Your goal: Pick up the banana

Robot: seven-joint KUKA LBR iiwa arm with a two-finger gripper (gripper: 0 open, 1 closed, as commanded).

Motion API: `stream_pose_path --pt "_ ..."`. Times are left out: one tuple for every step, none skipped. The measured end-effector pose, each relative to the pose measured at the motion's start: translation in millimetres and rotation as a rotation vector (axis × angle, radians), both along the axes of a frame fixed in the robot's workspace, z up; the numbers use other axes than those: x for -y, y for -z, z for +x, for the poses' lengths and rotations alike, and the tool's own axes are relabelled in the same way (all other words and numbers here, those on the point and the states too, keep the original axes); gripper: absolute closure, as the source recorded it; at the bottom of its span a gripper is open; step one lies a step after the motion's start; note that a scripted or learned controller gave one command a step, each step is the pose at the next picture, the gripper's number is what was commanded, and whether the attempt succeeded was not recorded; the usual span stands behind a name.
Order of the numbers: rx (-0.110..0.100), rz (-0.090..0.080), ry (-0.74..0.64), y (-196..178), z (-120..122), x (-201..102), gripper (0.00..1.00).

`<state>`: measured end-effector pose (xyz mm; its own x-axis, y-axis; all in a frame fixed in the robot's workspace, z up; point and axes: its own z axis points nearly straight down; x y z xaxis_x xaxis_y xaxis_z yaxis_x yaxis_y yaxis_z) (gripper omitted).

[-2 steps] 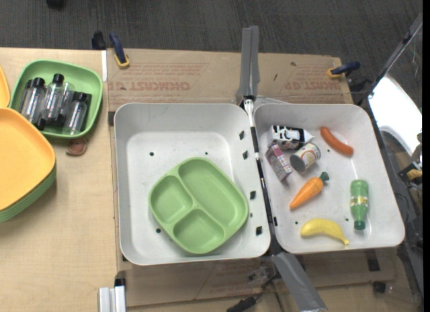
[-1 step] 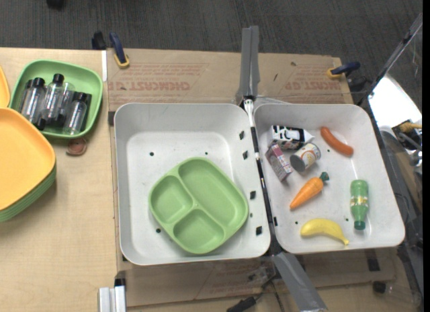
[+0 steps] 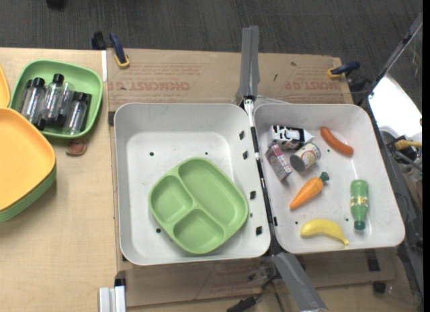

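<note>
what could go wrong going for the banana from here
The banana lies flat near the front wall of the right bin, so a descending pincer may clip the rim or have little room on that side.
The green bottle lies just to its right and the carrot just above; a wide or off-centre approach could knock either.
The banana is curved and smooth, so a grip near one tip might slip or spin it.
</note>
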<state>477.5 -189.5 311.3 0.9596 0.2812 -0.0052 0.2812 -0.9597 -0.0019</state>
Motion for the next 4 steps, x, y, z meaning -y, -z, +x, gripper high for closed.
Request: stream_pose_path --pt "-0.001 0.0 0.08 41.5 -0.8 33.0 1.0" --pt "0.0 0.003 -0.225 56.5 -0.6 32.6 1.0" --pt "0.0 -0.001 0.082 16.6 14.3 32.7 1.0" --pt "0.0 0.001 -0.134 18.6 0.1 21.2 1.0"
